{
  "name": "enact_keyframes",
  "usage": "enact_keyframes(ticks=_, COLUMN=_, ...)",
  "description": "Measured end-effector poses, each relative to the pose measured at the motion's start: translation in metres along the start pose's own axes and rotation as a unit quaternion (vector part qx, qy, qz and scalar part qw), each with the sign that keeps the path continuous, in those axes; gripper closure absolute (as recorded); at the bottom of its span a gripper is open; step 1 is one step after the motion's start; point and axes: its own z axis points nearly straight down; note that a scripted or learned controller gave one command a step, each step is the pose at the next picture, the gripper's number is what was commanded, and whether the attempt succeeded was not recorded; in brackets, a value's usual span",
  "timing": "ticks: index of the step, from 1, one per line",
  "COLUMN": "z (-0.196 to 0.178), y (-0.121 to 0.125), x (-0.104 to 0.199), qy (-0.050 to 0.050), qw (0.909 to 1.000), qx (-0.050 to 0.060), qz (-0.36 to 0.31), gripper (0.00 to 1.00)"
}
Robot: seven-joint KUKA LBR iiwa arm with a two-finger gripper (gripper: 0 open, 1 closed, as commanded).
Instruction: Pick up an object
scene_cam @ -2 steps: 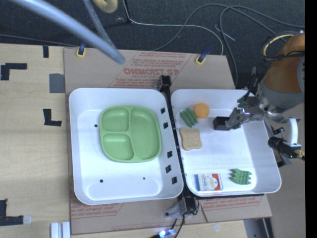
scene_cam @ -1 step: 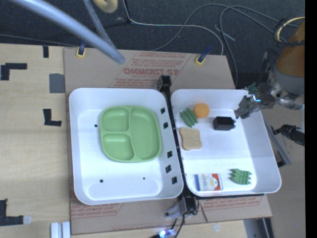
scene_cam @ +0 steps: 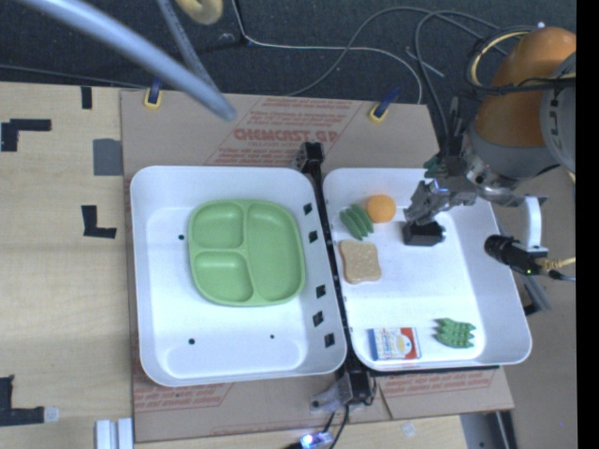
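The black divider clips (scene_cam: 318, 241) running down the seam where the two bins meet serve as the landmark. To the left of this seam sits the left white bin (scene_cam: 159, 344), and in it a green sectioned plate (scene_cam: 247, 252) with three compartments, lying flat nearer the far wall than the near one, just beside the seam. Right of the seam lies the right white bin (scene_cam: 496, 325). Closest to the seam on that side, a slice of toast (scene_cam: 359, 262) lies flat, and just beyond it toward the far wall a dark green leafy piece (scene_cam: 356, 220) lies tilted, with a small orange ball (scene_cam: 380, 208) touching or just beside it on the right. Toward the near wall, still right of the seam, a small box with blue and red print (scene_cam: 393, 343) lies flat, and farther right of it a second green leafy piece (scene_cam: 455, 332) rests near the bin's near right corner. The gripper (scene_cam: 423, 232) hangs over the far half of the right bin, well right of the seam and just right of the orange ball, its dark tip low over the white floor; whether its grip is spread or closed cannot be told from this angle, and nothing is seen in it
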Motion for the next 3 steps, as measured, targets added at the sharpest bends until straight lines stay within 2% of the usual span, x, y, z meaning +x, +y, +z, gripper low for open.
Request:
enact_keyframes(ticks=1, z=-0.006, y=0.008, x=0.059, qy=0.000, qw=1.0000, qx=0.000, qz=0.000, gripper=1.00)
enact_keyframes(ticks=2, z=-0.003, y=0.003, x=0.116, qy=0.000, qw=1.0000, qx=0.000, qz=0.000, gripper=1.00)
enact_keyframes(ticks=3, z=0.005, y=0.019, x=0.174, qy=0.000, qw=1.0000, qx=0.000, qz=0.000, gripper=1.00)
